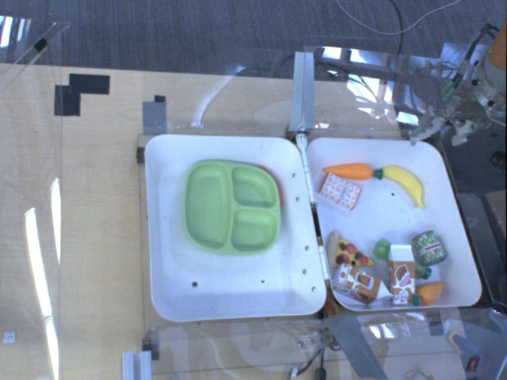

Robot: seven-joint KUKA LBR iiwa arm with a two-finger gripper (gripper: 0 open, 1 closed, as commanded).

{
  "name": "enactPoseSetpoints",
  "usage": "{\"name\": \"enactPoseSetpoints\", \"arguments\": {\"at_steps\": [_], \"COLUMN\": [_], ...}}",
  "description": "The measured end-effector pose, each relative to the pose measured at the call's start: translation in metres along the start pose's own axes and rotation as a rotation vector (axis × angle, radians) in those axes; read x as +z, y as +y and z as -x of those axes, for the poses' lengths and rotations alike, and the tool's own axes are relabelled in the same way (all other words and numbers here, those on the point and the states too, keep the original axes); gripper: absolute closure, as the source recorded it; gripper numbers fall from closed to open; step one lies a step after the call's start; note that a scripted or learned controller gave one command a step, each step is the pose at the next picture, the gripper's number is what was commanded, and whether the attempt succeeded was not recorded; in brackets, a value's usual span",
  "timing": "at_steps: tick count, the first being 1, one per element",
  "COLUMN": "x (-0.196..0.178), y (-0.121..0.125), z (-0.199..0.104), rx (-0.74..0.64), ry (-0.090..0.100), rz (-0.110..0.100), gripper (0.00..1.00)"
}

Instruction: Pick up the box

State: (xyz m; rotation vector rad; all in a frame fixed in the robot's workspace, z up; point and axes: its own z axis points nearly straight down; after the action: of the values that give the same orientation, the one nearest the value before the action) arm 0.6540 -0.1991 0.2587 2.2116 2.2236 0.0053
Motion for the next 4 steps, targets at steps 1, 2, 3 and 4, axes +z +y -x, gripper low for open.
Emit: {"name": "enactPoseSetpoints", "arguments": {"at_steps": [1,2,3,4], "x": [0.095,0.169,0.174,0.163], "y": [-0.018,-0.068,0.008,0.009], "z": [-0.027,-0.088,-0.105,-0.105], "rx": [-0.202,-0.161,-0.025,-0.035], "ry": [0.001,0.001,0.007,0.001], "rz": [-0.001,0.005,-0.037,-0.035], "gripper": [0.00,0.00,0.00,1.00]}}
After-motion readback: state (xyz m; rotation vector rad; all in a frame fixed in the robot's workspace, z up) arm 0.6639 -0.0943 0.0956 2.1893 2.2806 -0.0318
